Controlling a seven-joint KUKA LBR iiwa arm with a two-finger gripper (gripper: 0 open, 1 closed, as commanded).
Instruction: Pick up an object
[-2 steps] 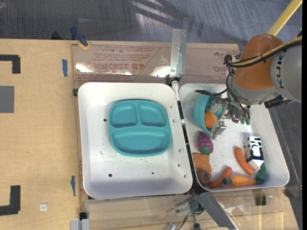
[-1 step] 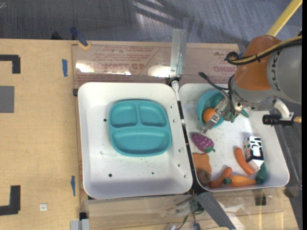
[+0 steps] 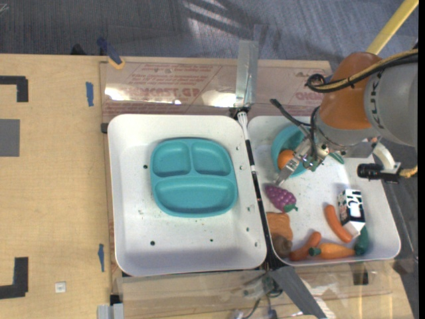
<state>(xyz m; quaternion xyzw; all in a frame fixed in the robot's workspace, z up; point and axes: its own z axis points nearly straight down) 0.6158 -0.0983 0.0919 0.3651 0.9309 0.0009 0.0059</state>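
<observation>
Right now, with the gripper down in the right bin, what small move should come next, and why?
Probably a short descent onto the small orange piece. The gripper sits at the edge of the teal bowl, right beside that piece, and nothing shows between its fingers. The purple grapes lie just below as a fallback target.

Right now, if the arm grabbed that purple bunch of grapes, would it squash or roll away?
The grapes look like a moulded toy, so probably stiff rather than squashy. Their bumpy surface may let fingers slip between the lumps. The bunch lies flat on the right bin, so it would likely slide or wobble, not roll far.
</observation>
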